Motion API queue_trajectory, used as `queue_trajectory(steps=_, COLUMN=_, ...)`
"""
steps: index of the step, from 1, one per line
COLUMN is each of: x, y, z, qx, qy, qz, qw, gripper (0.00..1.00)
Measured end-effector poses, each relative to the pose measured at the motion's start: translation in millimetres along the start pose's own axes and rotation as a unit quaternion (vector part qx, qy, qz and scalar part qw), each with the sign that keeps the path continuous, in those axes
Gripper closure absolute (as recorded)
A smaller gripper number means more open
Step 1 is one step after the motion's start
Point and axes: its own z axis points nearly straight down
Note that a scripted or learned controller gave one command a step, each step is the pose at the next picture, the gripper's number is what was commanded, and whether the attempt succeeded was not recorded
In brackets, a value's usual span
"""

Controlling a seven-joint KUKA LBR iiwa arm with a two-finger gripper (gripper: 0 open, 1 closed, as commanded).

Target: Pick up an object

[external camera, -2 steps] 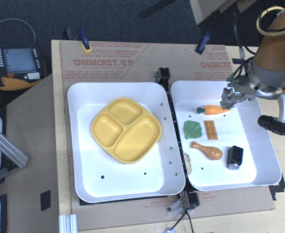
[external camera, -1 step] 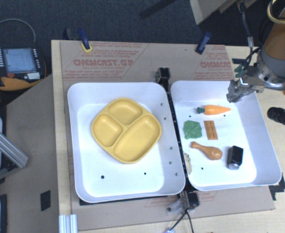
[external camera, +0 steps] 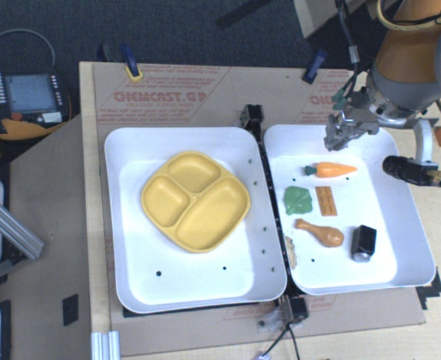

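A yellow divided plate [external camera: 196, 200] is lying in the left bin [external camera: 130, 276], tilted a little in its placing. In the right bin [external camera: 408, 268] a green leafy piece [external camera: 297, 199] is sitting beside a small brown bar [external camera: 325, 200], with a toy drumstick [external camera: 320, 232] just below them and a black block [external camera: 364, 242] to its right. A toy carrot [external camera: 331, 169] (orange, green at its left end) is lying above these. The gripper [external camera: 342, 138] is hovering just above the carrot; whether its claw is spread or pressed together, I cannot tell.
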Motion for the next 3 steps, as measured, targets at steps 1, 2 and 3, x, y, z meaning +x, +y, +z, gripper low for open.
queue_trajectory(steps=1, x=52.5, y=14.1, z=-0.4, qx=0.0, qy=0.0, qz=0.0, qw=1.0, gripper=1.0)
queue_trajectory(steps=2, x=101.9, y=14.1, z=0.3, qx=0.001, qy=0.0, qz=0.001, qw=1.0, gripper=1.0)
queue_trajectory(steps=3, x=150.7, y=19.3, z=5.8, qx=0.001, qy=0.0, qz=0.0, qw=1.0, gripper=1.0)
